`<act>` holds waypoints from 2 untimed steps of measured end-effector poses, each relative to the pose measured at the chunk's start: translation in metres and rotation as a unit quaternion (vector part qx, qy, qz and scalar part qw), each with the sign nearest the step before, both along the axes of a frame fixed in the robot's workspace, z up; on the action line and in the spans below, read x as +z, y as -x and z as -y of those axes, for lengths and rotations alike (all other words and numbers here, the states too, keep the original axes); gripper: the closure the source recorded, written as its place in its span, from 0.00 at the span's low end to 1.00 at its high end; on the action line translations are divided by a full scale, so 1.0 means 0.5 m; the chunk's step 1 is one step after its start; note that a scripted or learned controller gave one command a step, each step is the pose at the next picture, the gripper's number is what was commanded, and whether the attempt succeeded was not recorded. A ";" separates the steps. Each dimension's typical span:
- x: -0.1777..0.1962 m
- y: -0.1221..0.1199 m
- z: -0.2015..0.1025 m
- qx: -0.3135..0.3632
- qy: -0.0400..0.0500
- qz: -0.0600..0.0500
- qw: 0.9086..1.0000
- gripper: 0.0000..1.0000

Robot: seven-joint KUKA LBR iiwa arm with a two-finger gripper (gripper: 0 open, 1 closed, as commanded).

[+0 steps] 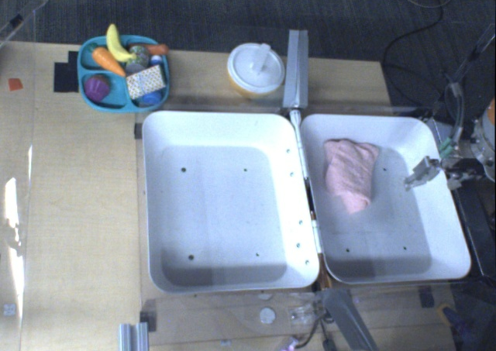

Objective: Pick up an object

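My gripper (422,171) sits over the right bin (446,268) by its right rim, holding nothing, finger gap unclear, so I need to swing left over the pink cloth (349,173) and drop on its bunched middle

Light wood bench (70,210) carries two shallow white bins side by side: left bin (225,201) and right bin (391,264), touching along a middle seam. Behind left bin's far-left corner, blue divided tray (87,101) of toy food. Behind its far-right corner, white lidded cup (256,68), beside upright metal post (297,70).
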State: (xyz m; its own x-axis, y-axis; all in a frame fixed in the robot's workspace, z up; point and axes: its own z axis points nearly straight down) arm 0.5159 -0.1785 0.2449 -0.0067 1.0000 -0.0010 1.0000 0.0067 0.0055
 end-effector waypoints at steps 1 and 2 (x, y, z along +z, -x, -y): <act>0.226 -0.163 0.010 -0.002 0.001 0.003 1.000 0.00; 0.015 -0.291 -0.069 0.041 0.000 -0.001 0.999 0.00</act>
